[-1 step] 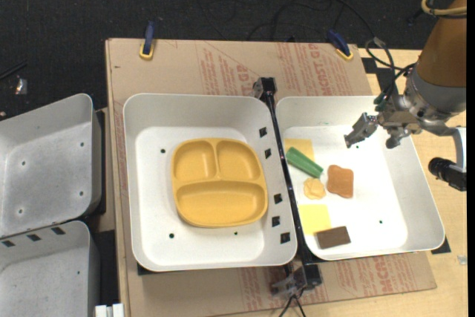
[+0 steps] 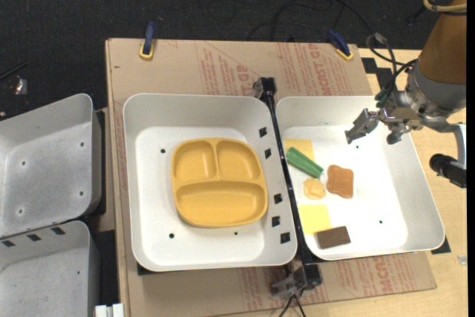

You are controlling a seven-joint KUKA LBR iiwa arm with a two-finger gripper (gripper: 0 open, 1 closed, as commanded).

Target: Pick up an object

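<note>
While above the right bin (image 2: 415,234), jaws (image 2: 375,126) empty.

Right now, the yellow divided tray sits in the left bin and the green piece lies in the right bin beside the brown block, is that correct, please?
Not quite. In the camera view the green piece lies on the upper yellow slice, well apart from the brown block at the right bin's near edge. The yellow divided tray does sit in the left bin.

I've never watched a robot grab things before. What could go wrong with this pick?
The green block leans on a yellow square, with the orange piece and pale round piece close by, so the gripper may knock neighbours or catch two. The flat yellow square and brown piece may slip away.
</note>
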